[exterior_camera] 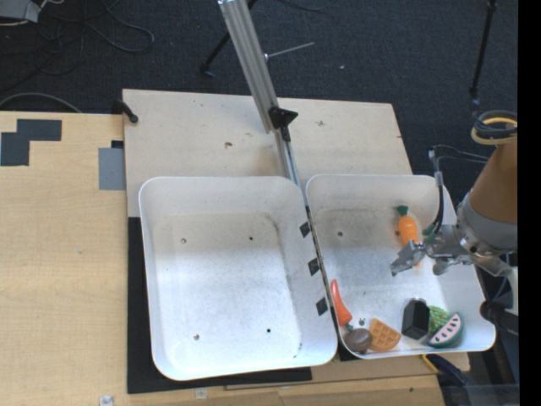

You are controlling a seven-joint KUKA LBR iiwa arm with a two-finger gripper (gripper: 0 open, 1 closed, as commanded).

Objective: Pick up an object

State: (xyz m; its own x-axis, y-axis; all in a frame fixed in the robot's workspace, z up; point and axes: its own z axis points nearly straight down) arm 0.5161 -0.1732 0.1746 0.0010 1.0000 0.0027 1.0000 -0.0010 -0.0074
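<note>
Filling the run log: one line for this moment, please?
arm: over right bin | gripper: just below toy carrot, nothing seen held | other toys: bin's near edge | left bin: untouched

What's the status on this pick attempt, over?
Gripper low over right bin, fingers parted, nothing between them. Toy carrot just beside it, not grasped. Other toys bunched at near edge, including watermelon slice; none in the way.

light: even, soft | shadows: faint | focus: slightly soft, grainy | glare: none
</note>
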